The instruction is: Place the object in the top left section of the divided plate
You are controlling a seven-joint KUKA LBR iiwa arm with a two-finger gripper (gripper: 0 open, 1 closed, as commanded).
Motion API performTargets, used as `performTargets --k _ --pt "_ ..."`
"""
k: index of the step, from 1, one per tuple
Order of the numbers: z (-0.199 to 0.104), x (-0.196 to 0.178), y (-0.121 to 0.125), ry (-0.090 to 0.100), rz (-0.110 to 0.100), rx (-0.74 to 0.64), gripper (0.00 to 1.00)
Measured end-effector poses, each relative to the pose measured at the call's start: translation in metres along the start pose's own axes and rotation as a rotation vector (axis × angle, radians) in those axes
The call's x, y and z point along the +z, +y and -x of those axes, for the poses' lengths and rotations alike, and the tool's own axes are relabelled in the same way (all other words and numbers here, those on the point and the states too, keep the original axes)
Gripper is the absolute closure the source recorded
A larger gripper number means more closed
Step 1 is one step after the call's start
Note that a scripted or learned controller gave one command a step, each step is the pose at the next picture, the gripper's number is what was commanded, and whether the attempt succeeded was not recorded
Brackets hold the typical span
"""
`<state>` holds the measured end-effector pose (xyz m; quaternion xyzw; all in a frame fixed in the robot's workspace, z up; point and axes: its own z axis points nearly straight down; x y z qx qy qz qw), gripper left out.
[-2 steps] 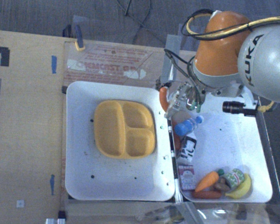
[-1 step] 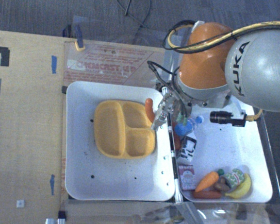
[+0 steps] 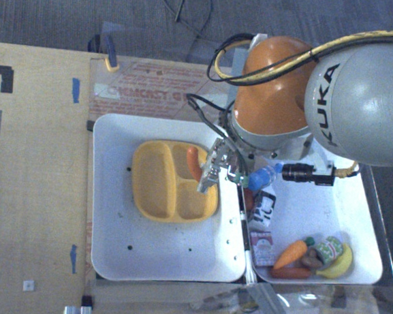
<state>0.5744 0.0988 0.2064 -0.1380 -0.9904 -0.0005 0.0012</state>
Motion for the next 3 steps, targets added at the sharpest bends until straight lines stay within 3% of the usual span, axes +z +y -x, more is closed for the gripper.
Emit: performTargets --k 1,2,3 --pt "0.067 0.015 -0.024 -0.005 0.001 -0.022 1.0" --pt "0.091 0.023 -0.055 -0.006 0.001 -0.162 1.0" --pt "0.059 0.023 -0.028 -0.002 0.001 -0.44 1.0"
